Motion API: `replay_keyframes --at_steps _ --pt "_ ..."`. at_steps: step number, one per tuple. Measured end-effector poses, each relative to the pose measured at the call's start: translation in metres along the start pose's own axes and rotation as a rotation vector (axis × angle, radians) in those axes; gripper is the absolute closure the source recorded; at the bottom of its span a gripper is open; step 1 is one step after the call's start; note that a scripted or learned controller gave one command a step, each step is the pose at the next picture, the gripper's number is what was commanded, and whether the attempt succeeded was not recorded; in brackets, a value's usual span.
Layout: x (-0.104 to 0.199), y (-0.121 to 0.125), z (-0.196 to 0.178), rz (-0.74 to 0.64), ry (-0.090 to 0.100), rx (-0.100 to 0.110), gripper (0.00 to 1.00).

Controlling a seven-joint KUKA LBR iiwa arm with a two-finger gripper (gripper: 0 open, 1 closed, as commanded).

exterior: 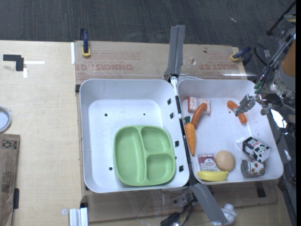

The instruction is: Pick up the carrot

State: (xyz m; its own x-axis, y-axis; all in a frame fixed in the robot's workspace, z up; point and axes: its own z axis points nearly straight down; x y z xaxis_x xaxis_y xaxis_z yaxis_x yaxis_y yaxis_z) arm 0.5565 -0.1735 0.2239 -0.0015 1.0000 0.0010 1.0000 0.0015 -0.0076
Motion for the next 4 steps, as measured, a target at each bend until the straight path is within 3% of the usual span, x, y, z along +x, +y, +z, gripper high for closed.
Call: replay_keyframes --at_steps 1,2,3,4 --pt "0.055 0.002 0.135 -0.243 0.000 -0.003 0.00" --pt "-0.023 0.028 0.135 -0.175 0.012 -0.004 0.00" --pt "-0.030 0.098 0.134 -0.404 0.025 0.030 0.00" --pt "-0.033 0.101 0.127 -0.405 0.007 0.012 1.00"
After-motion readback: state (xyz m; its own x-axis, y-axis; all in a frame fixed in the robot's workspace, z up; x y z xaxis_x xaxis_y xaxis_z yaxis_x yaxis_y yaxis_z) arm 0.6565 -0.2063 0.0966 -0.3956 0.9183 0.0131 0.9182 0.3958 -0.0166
